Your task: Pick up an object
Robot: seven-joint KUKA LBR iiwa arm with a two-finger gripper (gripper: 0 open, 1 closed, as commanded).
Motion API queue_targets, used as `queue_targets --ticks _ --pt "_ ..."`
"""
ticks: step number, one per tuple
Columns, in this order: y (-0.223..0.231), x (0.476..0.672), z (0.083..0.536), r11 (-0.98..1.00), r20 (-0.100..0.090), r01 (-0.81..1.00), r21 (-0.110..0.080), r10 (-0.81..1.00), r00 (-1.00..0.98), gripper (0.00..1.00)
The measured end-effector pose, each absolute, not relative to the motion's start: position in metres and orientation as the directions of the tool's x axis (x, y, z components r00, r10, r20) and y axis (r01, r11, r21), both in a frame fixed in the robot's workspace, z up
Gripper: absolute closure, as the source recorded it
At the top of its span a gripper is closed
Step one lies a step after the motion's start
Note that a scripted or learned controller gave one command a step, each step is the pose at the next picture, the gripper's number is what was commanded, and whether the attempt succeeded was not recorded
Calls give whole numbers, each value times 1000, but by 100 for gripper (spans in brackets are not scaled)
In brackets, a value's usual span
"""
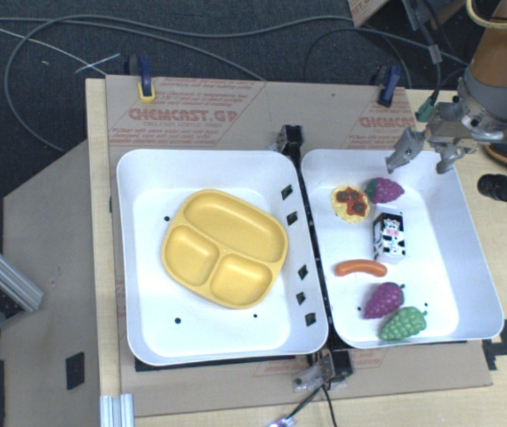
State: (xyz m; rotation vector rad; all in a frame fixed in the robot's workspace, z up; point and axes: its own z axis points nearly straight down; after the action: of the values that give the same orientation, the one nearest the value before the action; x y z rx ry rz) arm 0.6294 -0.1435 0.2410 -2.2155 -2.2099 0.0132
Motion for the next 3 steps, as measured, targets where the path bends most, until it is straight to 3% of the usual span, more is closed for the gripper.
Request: queue_targets --ticks 1,3 --pt "-143 632 249 0 0 1000 -1 1000 0 0" --pt "-127 629 150 1 2 1000 -7 1000 -1 0"
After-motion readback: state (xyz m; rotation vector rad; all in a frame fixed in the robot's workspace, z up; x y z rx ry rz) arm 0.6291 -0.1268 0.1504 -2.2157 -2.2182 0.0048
